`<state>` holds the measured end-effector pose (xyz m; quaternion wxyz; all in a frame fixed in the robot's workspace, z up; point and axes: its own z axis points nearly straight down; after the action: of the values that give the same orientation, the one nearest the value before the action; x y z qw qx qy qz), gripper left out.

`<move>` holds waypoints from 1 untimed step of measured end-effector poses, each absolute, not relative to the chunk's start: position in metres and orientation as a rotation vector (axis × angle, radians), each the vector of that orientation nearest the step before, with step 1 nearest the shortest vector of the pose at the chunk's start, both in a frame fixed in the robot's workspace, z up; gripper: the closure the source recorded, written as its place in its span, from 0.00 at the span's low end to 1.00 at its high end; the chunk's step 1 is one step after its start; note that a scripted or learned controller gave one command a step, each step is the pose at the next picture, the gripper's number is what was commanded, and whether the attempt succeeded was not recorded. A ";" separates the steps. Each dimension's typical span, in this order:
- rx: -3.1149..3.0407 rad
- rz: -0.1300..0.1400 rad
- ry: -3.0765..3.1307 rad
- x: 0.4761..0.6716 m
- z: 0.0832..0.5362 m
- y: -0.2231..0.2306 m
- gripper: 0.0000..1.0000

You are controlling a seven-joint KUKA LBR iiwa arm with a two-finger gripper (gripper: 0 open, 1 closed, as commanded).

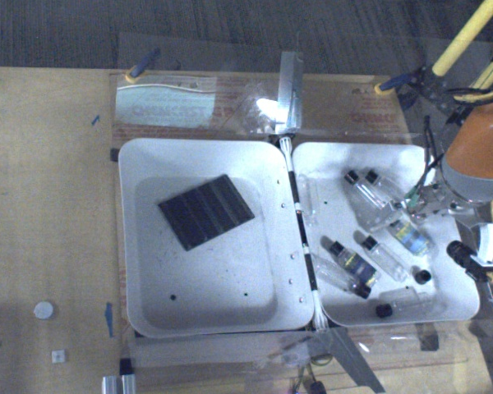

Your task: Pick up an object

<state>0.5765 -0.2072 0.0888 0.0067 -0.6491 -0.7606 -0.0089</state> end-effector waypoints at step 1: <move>-2.043 -0.019 -2.392 0.578 0.099 -0.212 1.00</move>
<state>0.5775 -0.2123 0.0989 -0.0021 -0.6494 -0.7604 -0.0059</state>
